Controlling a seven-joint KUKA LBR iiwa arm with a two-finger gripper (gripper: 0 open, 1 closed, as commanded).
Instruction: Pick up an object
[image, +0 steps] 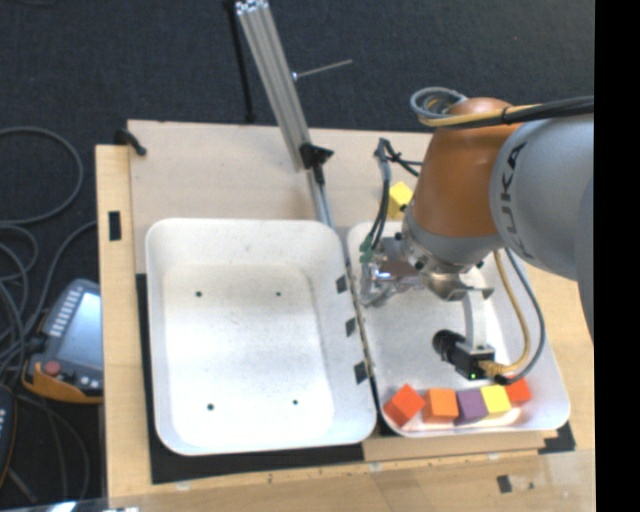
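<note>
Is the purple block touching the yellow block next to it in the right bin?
Touching. The camera view shows the purple block and yellow block side by side along the bin's near edge, no gap between.

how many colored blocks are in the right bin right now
6 visible: a row along the near wall, red-orange, orange, purple, yellow, small red; another yellow at the far end. The arm may hide more.
</note>
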